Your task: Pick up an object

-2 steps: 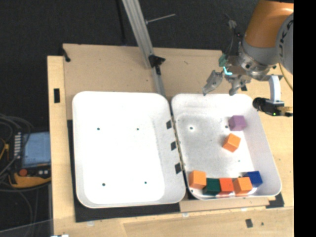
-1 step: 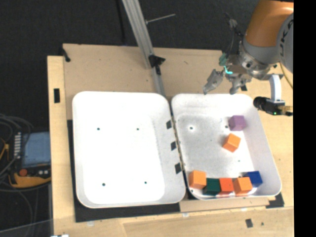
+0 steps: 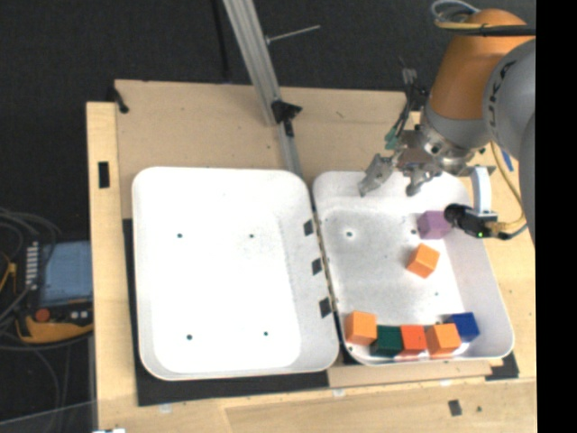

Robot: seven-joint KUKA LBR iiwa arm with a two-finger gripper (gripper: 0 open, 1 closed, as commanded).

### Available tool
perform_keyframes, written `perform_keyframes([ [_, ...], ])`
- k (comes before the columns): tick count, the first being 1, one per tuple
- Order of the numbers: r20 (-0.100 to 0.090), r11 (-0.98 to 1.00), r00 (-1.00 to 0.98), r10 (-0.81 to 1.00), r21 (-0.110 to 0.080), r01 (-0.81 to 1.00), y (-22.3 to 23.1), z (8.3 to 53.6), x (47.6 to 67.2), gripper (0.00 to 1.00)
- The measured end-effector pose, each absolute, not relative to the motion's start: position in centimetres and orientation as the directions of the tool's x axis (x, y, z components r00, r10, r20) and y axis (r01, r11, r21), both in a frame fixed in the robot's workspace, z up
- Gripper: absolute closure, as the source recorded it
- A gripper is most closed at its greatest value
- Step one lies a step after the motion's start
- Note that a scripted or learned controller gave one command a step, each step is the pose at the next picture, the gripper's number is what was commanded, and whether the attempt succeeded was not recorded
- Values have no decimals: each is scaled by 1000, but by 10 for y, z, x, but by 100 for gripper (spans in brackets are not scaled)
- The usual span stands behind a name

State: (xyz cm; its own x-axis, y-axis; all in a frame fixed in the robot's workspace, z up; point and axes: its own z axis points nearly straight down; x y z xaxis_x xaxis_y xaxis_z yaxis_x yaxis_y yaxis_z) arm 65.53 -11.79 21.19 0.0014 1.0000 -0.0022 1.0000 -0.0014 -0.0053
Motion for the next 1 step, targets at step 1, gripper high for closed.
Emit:
perform_keyframes([
  [1, -3, -5, 5, 1000, -5, 1000, -122, 152, 661, 0],
])
